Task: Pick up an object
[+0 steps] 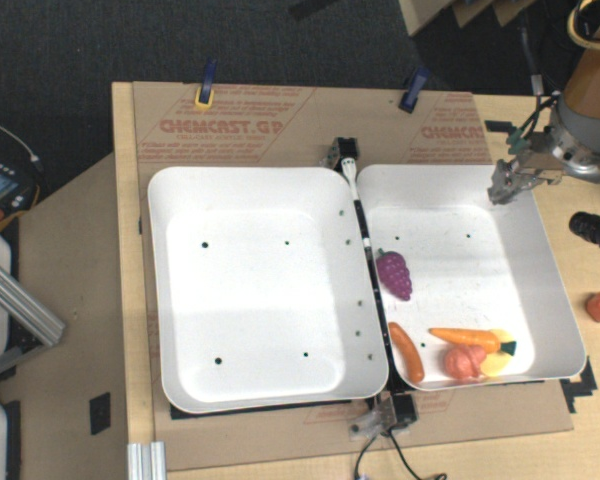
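My gripper (504, 182) hangs over the far right corner of the right bin (540, 268), well away from the objects. A purple bunch of grapes (394, 274) lies near that bin's left wall. Along the near edge lie an orange-red sausage (407, 352), an orange carrot (465, 337), a pink lump (462, 363) and a small yellow piece (494, 364), the last three bunched together. I see nothing in the gripper.
The left bin (170, 268) sits beside the right one, with a black divider (363, 238) between them. On the bench right of the bins are a black part (588, 228) and a red object (598, 306). Two clamps (206, 90) hold the brown board at the back.
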`<state>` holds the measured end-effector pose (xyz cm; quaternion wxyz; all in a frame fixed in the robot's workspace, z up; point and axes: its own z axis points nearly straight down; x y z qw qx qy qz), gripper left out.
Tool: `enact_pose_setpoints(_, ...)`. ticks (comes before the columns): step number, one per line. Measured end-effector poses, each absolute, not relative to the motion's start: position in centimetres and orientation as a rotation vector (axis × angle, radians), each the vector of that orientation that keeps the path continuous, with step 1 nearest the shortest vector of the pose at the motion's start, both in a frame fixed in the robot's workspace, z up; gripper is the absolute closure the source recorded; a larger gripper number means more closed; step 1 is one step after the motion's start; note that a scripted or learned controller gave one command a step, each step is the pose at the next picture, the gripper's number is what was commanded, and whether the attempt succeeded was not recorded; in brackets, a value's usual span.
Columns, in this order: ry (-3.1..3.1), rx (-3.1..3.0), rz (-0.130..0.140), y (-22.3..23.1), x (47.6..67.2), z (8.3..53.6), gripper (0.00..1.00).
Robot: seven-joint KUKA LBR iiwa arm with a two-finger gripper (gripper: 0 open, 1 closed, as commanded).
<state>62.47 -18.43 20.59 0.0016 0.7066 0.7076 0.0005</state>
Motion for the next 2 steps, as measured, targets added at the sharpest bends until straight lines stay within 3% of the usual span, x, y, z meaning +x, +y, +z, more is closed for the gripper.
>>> enact_pose_setpoints(1,2.221,2.219,0.001,-18.4,62.4,20.5,0.0)
enact_pose_setpoints(2,2.218,2.216,0.004,-18.5,62.5,21.6,1.0)
